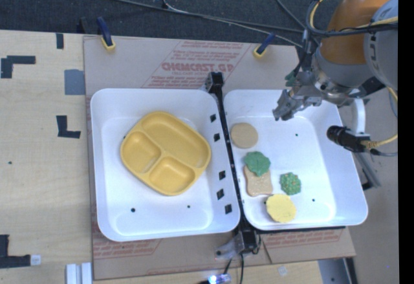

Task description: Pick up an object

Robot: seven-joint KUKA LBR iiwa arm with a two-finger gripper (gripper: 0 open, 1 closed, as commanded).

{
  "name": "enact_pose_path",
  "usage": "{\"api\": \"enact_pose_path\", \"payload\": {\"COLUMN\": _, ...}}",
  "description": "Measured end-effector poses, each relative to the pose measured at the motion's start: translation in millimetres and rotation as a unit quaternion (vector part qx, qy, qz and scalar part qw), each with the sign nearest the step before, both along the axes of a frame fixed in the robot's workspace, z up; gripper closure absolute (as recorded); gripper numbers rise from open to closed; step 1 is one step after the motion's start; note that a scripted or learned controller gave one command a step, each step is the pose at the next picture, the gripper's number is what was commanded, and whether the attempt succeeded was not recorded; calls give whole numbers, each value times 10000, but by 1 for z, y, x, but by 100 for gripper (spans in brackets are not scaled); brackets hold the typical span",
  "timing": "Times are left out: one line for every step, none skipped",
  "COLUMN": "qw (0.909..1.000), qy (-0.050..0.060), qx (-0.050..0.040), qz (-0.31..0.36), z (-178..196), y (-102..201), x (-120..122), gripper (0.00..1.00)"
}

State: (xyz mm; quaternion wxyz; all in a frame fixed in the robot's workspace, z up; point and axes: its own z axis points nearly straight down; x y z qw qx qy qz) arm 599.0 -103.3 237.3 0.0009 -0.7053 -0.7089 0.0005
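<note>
1. Over the far part of the right bin (336, 208) hangs my gripper (283, 113), reaching in from the right under my grey wrist and orange band (352, 17). How wide it stands I cannot tell: it shows as a dark, blurred shape, with nothing visibly held.
2. Nearest to it, on the bin floor toward the divider, lies a round tan cookie (244, 135), apart from the gripper.
3. Just in front of the cookie a green broccoli-like piece (257, 162) sits on the far end of a tan slice of toast (259, 183), touching it.
4. Beside the toast, toward the right, lies a smaller green piece (290, 183), and just in front of that, a yellow round piece (281, 208) near the bin's front wall.
5. The left bin (103, 147) holds a yellow compartment tray (165, 152), turned at a slant, well apart from my gripper.
</note>
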Motion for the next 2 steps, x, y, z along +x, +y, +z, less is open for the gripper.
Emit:
{"api": "enact_pose_path", "payload": {"qw": 10000, "qy": -6, "qx": 0, "qz": 4, "z": -3, "y": 48, "x": 18, "gripper": 100}}
{"api": "enact_pose_path", "payload": {"qw": 10000, "qy": -4, "qx": 0, "qz": 8, "z": -13, "y": 110, "x": 25, "gripper": 100}}
